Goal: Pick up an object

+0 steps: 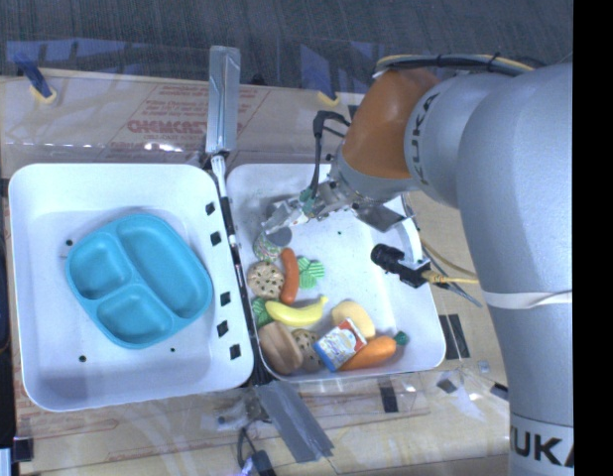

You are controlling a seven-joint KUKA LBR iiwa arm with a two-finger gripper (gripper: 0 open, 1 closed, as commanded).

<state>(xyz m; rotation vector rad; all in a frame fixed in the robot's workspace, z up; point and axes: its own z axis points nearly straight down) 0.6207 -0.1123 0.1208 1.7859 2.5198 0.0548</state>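
From above the bench, two shallow white bins sit side by side. The left bin (pixel 49 365) holds a blue divided plate (pixel 138 279) with three compartments, lying a little towards the bin's middle and tilted on the diagonal.

The right bin (pixel 426 330) holds a heap of toy food crowded into its near left part. A yellow banana (pixel 295 312) lies across the middle of the heap. Just above it stands a small orange carrot (pixel 289 275) with a green leafy piece (pixel 308 270) beside it, and a round brown cookie (pixel 264 281) to its left. Nearer the front edge lie a brown bun-like piece (pixel 280 346), a small printed carton (pixel 340 347), a pale yellow rounded piece (pixel 353 317) and a larger carrot (pixel 373 352) with a green top, touching the carton.

The grey arm (pixel 505 167) comes in from the right, its orange band (pixel 384 127) above the wrist. The gripper (pixel 277 221) hangs low over the far left part of the right bin, just above the heap and near the divider between the bins. I cannot tell from here whether it is released or clenched, and nothing clearly sits in it. A black cable fitting (pixel 398 263) hangs below the wrist.
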